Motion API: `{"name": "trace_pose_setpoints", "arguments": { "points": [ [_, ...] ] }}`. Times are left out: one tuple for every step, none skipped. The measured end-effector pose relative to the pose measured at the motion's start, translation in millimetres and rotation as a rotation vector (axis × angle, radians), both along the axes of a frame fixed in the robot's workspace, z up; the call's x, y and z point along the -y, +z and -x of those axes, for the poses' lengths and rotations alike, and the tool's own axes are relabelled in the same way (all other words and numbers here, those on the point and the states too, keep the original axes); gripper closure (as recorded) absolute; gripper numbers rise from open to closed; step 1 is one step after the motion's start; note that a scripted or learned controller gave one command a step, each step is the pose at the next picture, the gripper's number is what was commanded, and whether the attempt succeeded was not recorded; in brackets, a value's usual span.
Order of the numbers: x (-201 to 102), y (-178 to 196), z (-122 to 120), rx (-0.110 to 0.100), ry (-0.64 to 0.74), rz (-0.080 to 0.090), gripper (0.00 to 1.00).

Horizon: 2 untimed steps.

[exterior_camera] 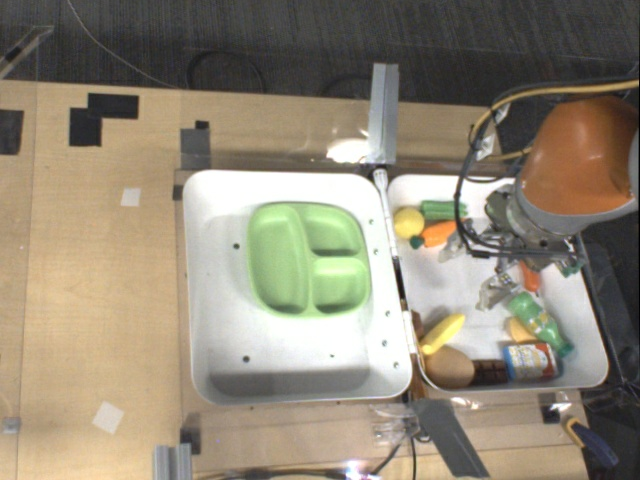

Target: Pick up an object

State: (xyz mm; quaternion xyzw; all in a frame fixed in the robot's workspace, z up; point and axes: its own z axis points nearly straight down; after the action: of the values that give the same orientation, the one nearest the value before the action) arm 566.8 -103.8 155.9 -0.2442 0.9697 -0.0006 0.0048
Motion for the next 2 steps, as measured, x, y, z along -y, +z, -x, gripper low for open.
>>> {"name": "trace_pose_setpoints", "arguments": {
  "points": [
    [-4.0, -66.6, -83.6, 0.004, -0.209, 0.000, 0.00],
    [0.0, -66.9, -85.1, 0.004, -0.162, -0.001, 0.00]
  ]
}}
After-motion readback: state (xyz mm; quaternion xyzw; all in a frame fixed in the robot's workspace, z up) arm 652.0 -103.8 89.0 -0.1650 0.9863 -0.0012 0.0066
